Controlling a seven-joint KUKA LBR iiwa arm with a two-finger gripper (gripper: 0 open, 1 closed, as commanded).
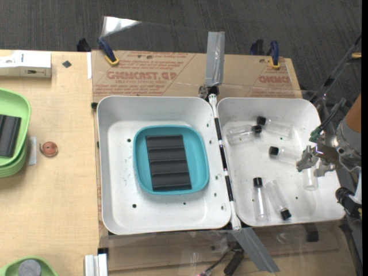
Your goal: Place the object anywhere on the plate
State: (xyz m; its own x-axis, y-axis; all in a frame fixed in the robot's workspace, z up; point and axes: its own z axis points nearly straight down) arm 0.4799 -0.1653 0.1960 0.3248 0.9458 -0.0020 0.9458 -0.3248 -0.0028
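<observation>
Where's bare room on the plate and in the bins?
Plate: teal margin around the black tray. Left bin: white floor ringing the plate, widest in front. Right bin: crowded with vials; end effector at its right edge.

Dark grey ribbed carpet floor [172, 10] across top. Light wood tabletop [57, 211] at left, w/ brown printed cardboard sheet [172, 73] clamped along its back edge. Lighting even, soft shadows.
</observation>
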